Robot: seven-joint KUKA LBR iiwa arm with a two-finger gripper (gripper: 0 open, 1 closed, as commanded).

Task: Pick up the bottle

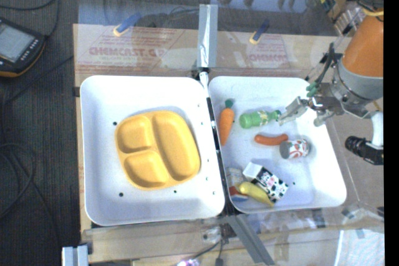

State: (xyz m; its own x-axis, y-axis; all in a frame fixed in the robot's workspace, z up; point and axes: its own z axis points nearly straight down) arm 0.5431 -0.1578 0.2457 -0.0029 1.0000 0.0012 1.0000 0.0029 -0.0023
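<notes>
The green bottle (257,118) lies on its side in the upper middle of the right bin (324,193), with its narrow end pointing right. My gripper (305,114) hangs just right of that end, low over the bin. It is open, and one grey finger (292,110) reaches toward the bottle's tip. I see nothing between the fingers. The grey arm with its orange band (366,47) comes in from the right edge.
The right bin also holds a carrot (225,123) left of the bottle, an orange sausage (271,139), a small red-and-white round object (295,148), a banana (255,192) and a black-and-white spotted item (272,184). A yellow divided tray (157,148) sits in the left bin (100,196).
</notes>
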